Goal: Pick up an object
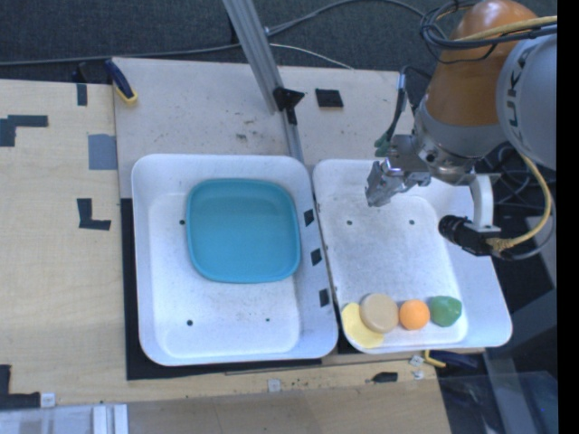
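Observation:
My gripper (380, 192) hangs over the far part of the right bin (398, 242), with nothing visible between its fingers. Along that bin's near edge lie a yellow flat piece (355, 329), a tan round object (379, 313) resting on it, an orange ball (414, 315) and a green object (444, 310). These objects sit well below the gripper in the view, apart from it.
The left bin (163, 278) holds a blue square plate (242, 229). A grey metal post (262, 57) slants down to the gap between the bins. Black cables and a connector (466, 235) hang beside the right bin's right side.

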